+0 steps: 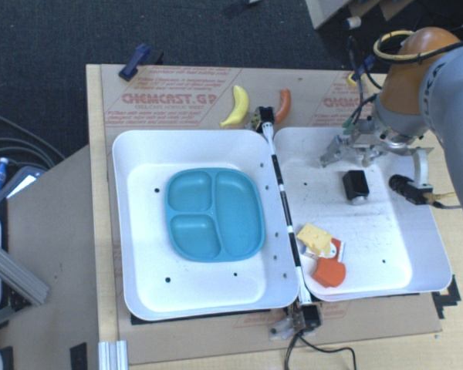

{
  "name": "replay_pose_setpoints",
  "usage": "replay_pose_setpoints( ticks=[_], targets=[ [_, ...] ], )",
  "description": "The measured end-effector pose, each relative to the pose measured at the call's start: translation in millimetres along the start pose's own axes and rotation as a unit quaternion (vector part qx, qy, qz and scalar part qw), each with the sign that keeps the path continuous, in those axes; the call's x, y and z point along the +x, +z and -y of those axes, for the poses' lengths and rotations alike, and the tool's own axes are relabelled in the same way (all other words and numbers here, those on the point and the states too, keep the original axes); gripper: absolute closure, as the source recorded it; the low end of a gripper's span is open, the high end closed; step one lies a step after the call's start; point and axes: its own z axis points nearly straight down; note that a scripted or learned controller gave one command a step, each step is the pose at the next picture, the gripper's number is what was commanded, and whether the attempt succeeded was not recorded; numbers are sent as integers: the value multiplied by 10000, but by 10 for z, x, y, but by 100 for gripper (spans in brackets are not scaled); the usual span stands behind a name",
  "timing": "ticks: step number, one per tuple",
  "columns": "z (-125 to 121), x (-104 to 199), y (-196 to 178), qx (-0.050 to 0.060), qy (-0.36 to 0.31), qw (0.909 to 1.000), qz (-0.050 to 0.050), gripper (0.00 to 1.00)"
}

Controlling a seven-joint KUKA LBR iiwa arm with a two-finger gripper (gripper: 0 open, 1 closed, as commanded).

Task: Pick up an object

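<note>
My gripper [353,151] hangs low over the far part of the right bin [386,230], near its back wall. Nothing shows in its grasp. A small black block [356,185] lies on the bin floor just in front of the gripper, apart from it. At the bin's front left corner a yellow wedge [315,238] rests partly on a flat orange-red piece [331,270]. The left bin [139,168] holds a blue divided plate [214,213] in its middle.
A yellow banana [236,106] and a small orange piece [282,105] lie on the board behind the bins, beside the black divider clip [265,116]. A blue object [134,62] sits at the board's far left corner. Cables run along the floor at left.
</note>
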Motion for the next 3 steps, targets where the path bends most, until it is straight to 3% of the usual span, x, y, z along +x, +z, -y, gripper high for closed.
replay_pose_setpoints(
  ticks=[2, 3],
  targets=[
    [-1, -99, -1, -5, 1, 10000, 4, 0],
    [-1, 70, -2, 5, -2, 10000, -5, 0]
  ],
)
